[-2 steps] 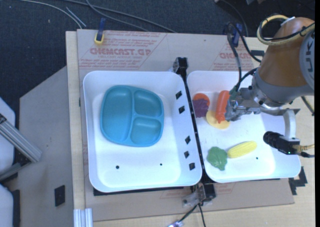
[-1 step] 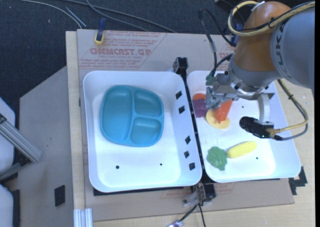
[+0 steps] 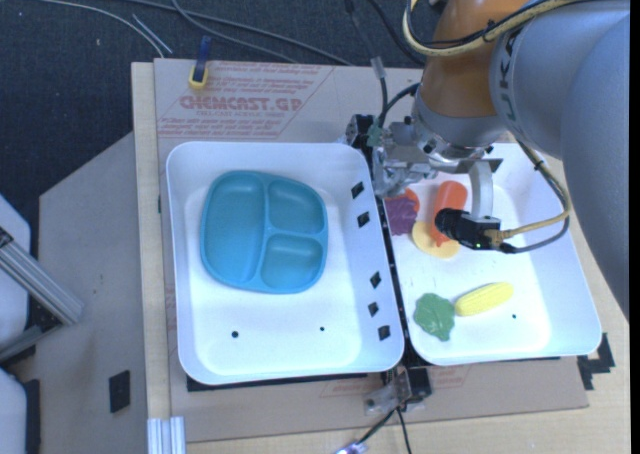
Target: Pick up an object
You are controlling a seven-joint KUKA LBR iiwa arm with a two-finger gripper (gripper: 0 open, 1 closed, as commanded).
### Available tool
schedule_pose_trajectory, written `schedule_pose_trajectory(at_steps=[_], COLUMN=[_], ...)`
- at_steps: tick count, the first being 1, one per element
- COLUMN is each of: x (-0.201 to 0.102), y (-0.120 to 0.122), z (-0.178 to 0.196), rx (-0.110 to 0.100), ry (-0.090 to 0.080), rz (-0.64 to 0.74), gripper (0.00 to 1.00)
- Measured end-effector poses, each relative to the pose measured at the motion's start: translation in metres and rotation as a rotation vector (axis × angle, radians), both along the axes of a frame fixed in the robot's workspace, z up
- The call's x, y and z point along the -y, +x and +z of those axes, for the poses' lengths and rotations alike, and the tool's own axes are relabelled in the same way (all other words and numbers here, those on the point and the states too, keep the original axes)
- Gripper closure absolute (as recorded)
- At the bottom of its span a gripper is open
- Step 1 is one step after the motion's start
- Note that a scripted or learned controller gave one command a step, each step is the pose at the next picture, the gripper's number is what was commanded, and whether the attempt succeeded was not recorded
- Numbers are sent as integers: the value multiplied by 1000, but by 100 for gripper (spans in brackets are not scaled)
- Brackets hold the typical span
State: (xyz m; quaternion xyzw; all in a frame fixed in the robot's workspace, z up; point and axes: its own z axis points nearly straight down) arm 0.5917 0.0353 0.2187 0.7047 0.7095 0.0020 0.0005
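Over the right bin (image 3: 560, 327), my gripper (image 3: 400, 177) hangs above the purple toy (image 3: 402, 212) for reach; jaw opening unclear.

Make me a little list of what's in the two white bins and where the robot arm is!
left bin: blue divided plate
right bin: purple toy, orange toy, yellow piece, corn cob, green broccoli-like toy
arm: reaching over the right bin's far end
gripper: above the purple and orange toys; grip unclear
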Motion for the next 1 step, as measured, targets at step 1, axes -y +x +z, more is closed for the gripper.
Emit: schedule_pose_trajectory(at_steps=[1], x=[-44], y=[29], z=[4], rx=[0], ry=[0], rz=[-2], gripper=[100])
